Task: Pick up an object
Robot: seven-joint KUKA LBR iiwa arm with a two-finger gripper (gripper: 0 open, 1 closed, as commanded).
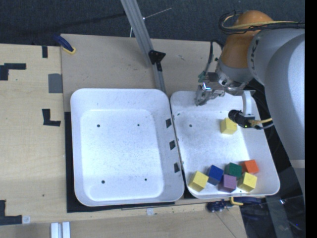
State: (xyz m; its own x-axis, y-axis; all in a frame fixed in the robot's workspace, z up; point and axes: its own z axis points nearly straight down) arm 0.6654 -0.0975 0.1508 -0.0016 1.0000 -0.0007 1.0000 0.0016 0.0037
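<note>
Nearest us, at the front of the right bin [257, 148], we see a cluster of cubes: a yellow cube [198, 181], a blue cube [215, 173], a purple cube [229, 182], a green cube [233, 170], an orange cube [251, 166] and a second yellow cube [248, 181]. A lone yellow cube [228, 126] sits apart, mid-bin. The end effector [203, 98] hangs over the bin's back left corner, nothing between its fingers; we cannot tell their spacing. The left bin [79, 133] lies beside it on the counter [99, 58].
</note>
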